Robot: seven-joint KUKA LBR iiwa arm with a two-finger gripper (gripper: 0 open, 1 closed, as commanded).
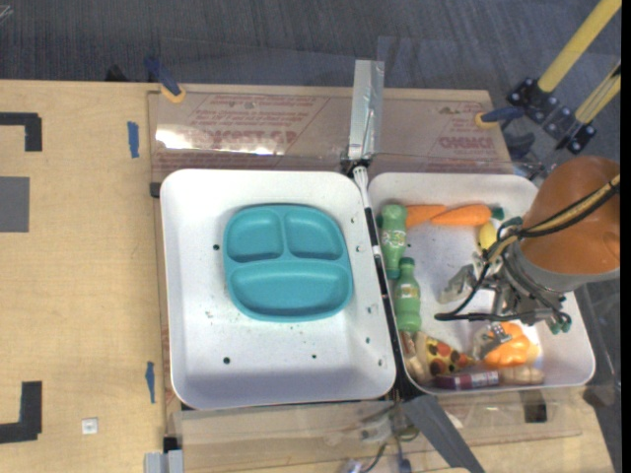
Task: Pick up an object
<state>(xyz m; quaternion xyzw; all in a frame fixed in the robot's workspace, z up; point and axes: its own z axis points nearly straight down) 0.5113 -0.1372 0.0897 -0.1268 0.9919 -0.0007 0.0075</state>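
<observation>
The right bin [442, 184] holds several small items. Two green bottles [394, 229] [407, 302] lie end to end along its left wall. An orange carrot [450, 215] lies at the back, with a yellow piece [486, 236] beside it. An orange and yellow toy [511, 347] sits near the front right, and dark and purple bits [461, 374] lie along the front wall. My gripper [498, 305] hangs low over the bin's right half, just above the orange toy. Cables and the wrist hide its tip. I see nothing held.
The left bin [187, 363] carries a teal divided plate [287, 262] in its middle. The arm's orange band [582, 223] overhangs the right bin's right rim. A metal strip [365, 111] stands behind the bins. Yellow bars [582, 37] cross the far right corner.
</observation>
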